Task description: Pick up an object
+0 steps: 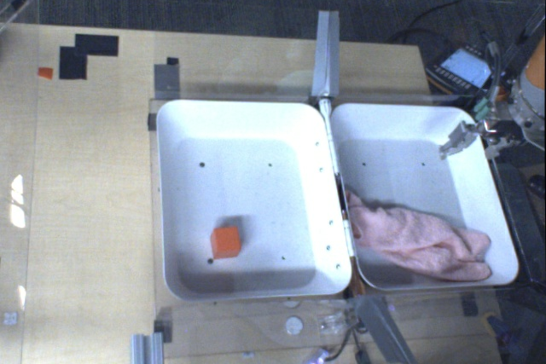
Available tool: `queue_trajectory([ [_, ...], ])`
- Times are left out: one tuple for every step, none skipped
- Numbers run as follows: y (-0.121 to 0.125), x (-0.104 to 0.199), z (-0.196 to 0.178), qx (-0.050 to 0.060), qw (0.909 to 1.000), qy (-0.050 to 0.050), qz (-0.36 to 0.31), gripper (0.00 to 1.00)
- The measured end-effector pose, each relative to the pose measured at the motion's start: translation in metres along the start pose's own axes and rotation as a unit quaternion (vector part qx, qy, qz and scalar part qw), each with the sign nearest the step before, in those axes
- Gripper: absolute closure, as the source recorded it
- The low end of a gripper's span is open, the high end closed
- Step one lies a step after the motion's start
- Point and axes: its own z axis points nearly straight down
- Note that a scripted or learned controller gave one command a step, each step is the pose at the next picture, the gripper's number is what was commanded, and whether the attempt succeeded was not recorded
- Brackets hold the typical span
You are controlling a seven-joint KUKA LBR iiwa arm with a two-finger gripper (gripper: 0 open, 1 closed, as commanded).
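Observation:
An orange block [226, 242] lies in the left bin [179, 183], toward its front left. A crumpled pink cloth [418, 239] is spread along the front of the right bin [401, 128]. My gripper [461, 138] hangs over the right bin's far right corner, close to the rim. It is well apart from the cloth and far from the block. Nothing shows in its grasp. The arm [525, 102] comes in from the right edge and is partly cut off there.
A metal divider post [326, 55] stands behind the seam between the two bins. Black markers [84, 54] and a small orange tag [44, 73] sit on the wooden bench at the far left. Cables and a small lit device [465, 68] lie at the back right.

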Motion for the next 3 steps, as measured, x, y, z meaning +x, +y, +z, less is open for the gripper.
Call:
queue_trajectory([
  [-0.072,0.018,0.094,0.001,1.0,0.0,-0.002,0.0],
  [-0.065,-0.006,0.059,-0.002,0.9883,-0.001,-0.153,0.0],
  [-0.021,-0.014,0.043,-0.002,0.9861,-0.001,-0.166,0.0],
])
